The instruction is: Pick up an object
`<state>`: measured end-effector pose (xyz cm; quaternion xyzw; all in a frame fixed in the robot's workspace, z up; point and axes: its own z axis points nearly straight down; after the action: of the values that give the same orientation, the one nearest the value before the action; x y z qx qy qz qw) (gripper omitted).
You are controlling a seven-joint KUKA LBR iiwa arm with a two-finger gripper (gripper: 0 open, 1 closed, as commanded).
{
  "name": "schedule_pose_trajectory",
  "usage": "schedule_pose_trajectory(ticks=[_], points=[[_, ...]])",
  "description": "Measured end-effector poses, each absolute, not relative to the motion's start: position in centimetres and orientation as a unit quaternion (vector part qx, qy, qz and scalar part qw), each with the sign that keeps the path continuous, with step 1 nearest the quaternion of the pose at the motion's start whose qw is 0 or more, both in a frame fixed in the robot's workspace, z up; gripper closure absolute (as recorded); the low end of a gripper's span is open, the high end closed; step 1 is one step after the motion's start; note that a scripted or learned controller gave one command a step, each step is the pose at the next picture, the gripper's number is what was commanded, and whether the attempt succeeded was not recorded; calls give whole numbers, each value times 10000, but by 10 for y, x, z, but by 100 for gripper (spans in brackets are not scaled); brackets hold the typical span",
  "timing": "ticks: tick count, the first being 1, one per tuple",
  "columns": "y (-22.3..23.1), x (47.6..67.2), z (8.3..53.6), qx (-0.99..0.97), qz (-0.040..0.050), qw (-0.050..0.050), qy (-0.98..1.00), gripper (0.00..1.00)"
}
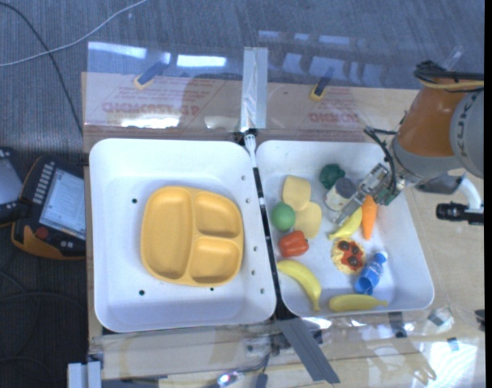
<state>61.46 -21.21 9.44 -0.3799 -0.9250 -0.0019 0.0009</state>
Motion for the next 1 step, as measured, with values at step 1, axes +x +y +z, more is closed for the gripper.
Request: schedule_pose_trajectory(ticks=[1], points=[[-205,603,92,-5382,-137,-55,-8427,0]])
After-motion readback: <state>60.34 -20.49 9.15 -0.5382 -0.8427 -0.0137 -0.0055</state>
